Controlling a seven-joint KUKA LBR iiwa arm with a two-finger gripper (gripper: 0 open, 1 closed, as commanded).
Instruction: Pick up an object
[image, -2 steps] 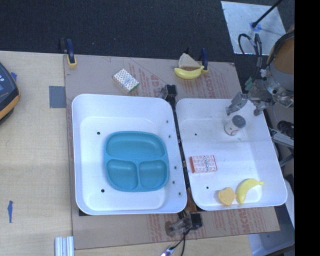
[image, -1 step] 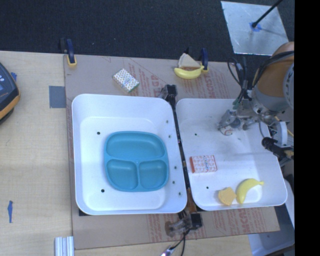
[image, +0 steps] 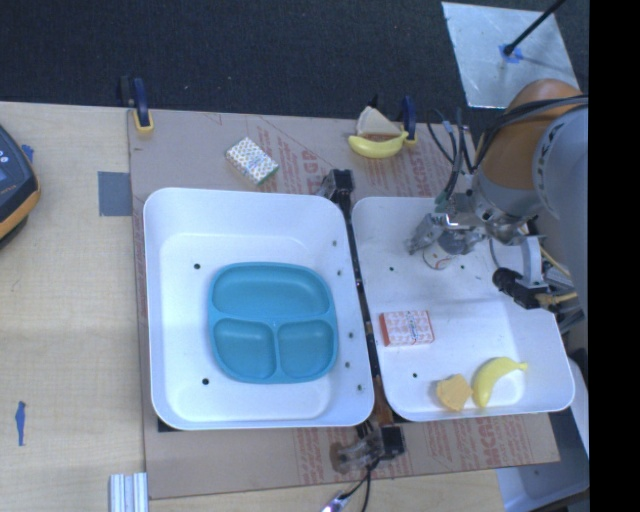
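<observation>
My gripper (image: 441, 240) hangs low over the far part of the right bin (image: 400, 225), its metal fingers pointing down at the bin floor; nothing shows between them. Nearer the front of that bin lies a small red-and-white box (image: 406, 328). At the front right corner rest a yellow banana (image: 496, 379) and an orange-yellow chunk (image: 452, 392) side by side. The left bin (image: 170, 225) holds a blue divided plate (image: 272, 322).
Outside the bins on the cardboard lie a patterned small box (image: 251, 159) and a yellow banana-shaped toy with a tan piece (image: 378, 137) at the back. A black clamp (image: 338, 184) sits between the bins. A dark device (image: 15, 180) is at the far left.
</observation>
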